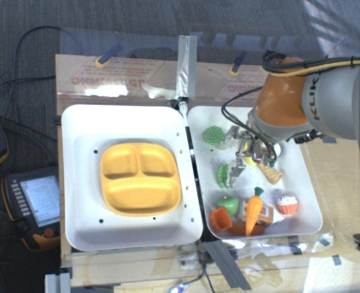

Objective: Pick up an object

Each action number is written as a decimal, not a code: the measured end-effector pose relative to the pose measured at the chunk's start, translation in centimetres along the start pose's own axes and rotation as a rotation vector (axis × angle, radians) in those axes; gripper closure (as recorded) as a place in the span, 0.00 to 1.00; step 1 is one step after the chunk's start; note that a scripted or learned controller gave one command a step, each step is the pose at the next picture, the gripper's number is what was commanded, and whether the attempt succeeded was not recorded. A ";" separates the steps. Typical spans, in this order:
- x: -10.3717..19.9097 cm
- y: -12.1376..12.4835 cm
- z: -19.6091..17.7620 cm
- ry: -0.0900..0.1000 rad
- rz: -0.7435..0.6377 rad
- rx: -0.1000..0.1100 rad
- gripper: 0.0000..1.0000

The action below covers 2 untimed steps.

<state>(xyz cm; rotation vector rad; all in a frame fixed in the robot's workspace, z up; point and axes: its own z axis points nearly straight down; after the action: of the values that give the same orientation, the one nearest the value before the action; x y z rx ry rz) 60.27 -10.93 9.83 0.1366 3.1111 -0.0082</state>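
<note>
In the right bin: this is where all the toy food lies, and the claw is here too.
Landmark: the carrot [252, 211], orange with a green top, near the front of the right bin [308, 182].
Claw: the claw [239, 162] is up and a little left of the carrot, well apart from it, under the orange band of the arm [302, 99].
Claw state: I cannot tell how the claw is set. The tips are small and mixed up with wires, and I see no toy in it.
Nearest toy: a small green pickle [223, 175] lies up and left of the carrot, just beside the claw, on its left and a bit nearer the front.
Pickle's long way: it runs from back to front of the bin, nearly straight.
Other toys: a green round one [214, 135] is far up and left of the carrot; a cone [270, 174] is just up and right of it; a cupcake [286, 204] is right of it; a green pepper [229, 205] and a red piece [220, 219] are just left of it.
Left bin: a yellow tray [141, 178] lies far left of the carrot, in the left bin [82, 133].
My guess: the pickle is the easy pick, with a small move left and down.
</note>
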 end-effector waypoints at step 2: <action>10.7 -1.7 -0.1 -0.005 0.072 0.001 0.00</action>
<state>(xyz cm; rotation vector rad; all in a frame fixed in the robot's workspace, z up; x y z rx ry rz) 49.42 -11.73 9.66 0.2476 3.0990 -0.0084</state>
